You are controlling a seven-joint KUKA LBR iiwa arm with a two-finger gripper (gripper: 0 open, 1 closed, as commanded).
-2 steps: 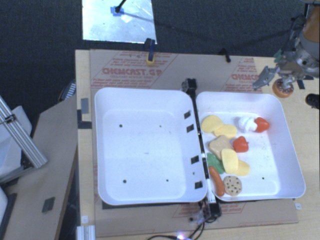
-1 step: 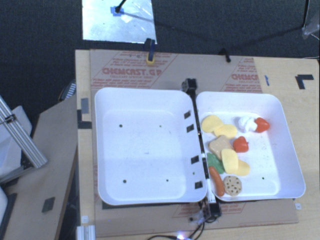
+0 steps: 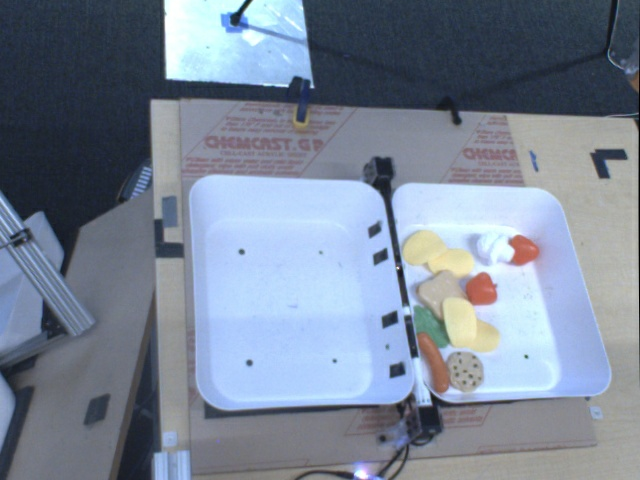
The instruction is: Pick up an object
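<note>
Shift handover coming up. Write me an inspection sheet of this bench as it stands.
Surface: bench under printed cardboard, bearing left bin and right bin.
Job's things: toy food in the right bin, heaped by the left wall: yellow pieces, red tomato, cookie, carrot.
Clutter: yellow clip on the cardboard's far edge.
End effector: nothing seen.
Cables: black cable across the floor.
Surroundings: metal plate, dark carpet.
</note>
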